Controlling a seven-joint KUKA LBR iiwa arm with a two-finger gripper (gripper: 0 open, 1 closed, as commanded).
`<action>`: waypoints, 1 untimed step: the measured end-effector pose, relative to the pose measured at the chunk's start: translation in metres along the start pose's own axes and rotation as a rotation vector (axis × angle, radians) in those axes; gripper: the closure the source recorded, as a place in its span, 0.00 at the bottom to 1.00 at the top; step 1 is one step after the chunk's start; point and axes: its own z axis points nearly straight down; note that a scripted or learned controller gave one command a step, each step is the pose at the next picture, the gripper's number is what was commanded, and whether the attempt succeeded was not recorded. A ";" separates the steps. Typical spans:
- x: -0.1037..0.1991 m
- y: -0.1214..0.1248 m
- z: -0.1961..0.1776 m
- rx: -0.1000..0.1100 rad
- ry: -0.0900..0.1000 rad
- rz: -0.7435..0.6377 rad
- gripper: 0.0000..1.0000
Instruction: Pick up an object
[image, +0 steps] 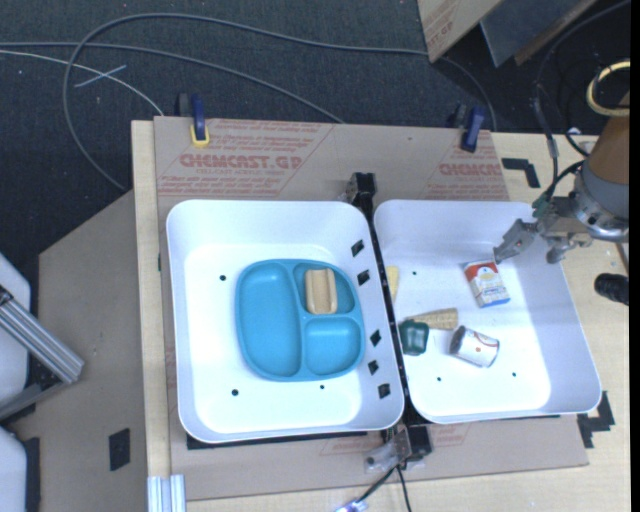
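Observation:
In the right bin (540, 385) lie a small red, white and blue carton (488, 284), a tan cone-shaped piece (433, 320), a dark green object (413, 338) and a small white-and-red can (474, 347) on its side. My gripper (530, 247) hangs over the bin's upper right part, just above and to the right of the carton. It is open, with its fingers spread and nothing between them. A yellowish piece (392, 281) rests against the bin's left wall.
The left bin (200, 300) holds a blue divided plate (270, 320) with a tan bread-like piece (320, 291) in its upper right compartment. Black clips line the divider between the bins. Blue clamps (200, 120) sit at the board's back edge, with cables beyond it.

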 end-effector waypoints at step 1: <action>-0.008 0.001 0.057 0.000 0.001 0.000 0.00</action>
